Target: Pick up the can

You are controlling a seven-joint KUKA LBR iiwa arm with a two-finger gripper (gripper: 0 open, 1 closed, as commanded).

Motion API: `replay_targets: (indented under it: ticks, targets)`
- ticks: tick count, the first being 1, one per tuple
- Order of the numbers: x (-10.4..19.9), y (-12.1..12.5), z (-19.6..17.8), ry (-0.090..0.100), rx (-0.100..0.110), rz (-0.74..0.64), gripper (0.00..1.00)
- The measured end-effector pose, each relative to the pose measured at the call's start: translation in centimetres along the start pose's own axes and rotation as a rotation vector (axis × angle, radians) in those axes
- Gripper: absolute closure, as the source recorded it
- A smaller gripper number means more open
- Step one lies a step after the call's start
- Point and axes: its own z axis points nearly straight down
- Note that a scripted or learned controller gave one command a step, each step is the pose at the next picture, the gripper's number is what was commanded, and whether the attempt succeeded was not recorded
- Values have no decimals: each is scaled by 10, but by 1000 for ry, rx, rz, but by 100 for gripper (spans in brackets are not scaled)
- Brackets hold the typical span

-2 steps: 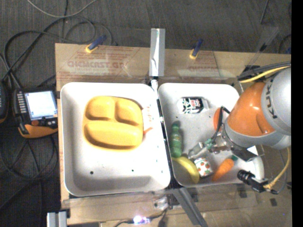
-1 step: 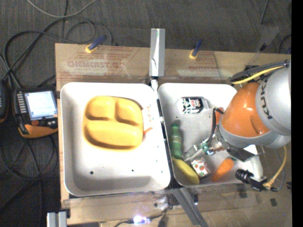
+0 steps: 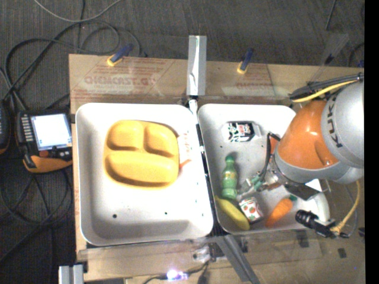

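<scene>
Gripper [image 3: 256, 184] is low in the right bin [image 3: 260, 112], tucked under the grey-and-orange wrist, and we can't tell how its jaws stand: the tip is a small dark/green tangle, too blurred to read. Nothing visibly held, so we call no grasp.

Just beside the tip, on its left: a green bottle [image 3: 229, 176] lying along the bin's length. Below it, a banana [image 3: 233, 213] against the near wall, and a small red-and-white carton [image 3: 250, 209] touching the banana's right end. A carrot [image 3: 278, 212] lies at a slant to the right, partly under the arm.

The can [image 3: 240, 131], black w/ white markings, sits at the far wall of the same bin, apart from the clutter, nothing touching it. Looks to be on its side, though that's hard to confirm.

Our read: the gripper hangs nearer the bottle and carton than the can, so it isn't lined up on the target. The can's free spot makes for an easy approach from above; the arm would need to shift toward the far wall first.

Left bin [image 3: 83, 158] holds a yellow divided tray [image 3: 142, 152], not involved.
</scene>
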Motion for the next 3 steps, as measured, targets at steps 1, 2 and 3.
replay_targets:
  ticks: [1, 2, 3]
  targets:
    - [0, 0, 0, 0, 0, 0, 0]
    - [1, 0, -8, 2, 2, 0, 100]
    - [1, 0, -8, 2, 2, 0, 0]
